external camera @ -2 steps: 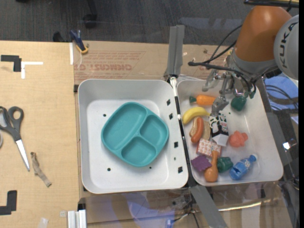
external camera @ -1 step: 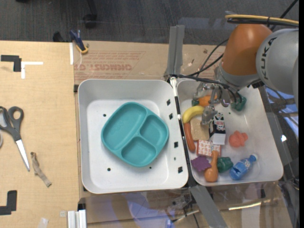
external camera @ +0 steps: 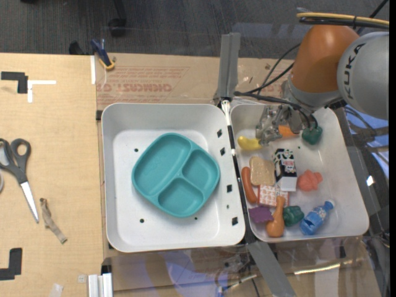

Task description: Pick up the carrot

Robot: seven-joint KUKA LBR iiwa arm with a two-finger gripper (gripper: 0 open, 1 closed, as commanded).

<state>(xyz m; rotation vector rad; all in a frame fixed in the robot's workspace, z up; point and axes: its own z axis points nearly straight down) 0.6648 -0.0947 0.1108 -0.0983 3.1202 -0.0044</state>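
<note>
The carrot (external camera: 276, 220) is an orange tapered piece lying near the front of the right bin (external camera: 349, 184), its thick end toward the front wall, between a purple piece (external camera: 260, 215) and a green piece (external camera: 292, 215). My gripper (external camera: 268, 129) hangs low over the back of the same bin, well behind the carrot. It is next to a yellow banana (external camera: 249, 143) and a small orange piece (external camera: 286, 129) that the wrist partly hides. No object shows between the fingers.
The right bin also holds a sausage (external camera: 249, 184), a bread slice (external camera: 262, 171), a milk carton (external camera: 285, 164), a salmon piece (external camera: 309, 180), a green piece (external camera: 312, 135) and a blue bottle (external camera: 317, 218). A teal divided plate (external camera: 176, 174) lies in the left bin (external camera: 114, 184). Scissors (external camera: 18, 166) lie on the bench.
</note>
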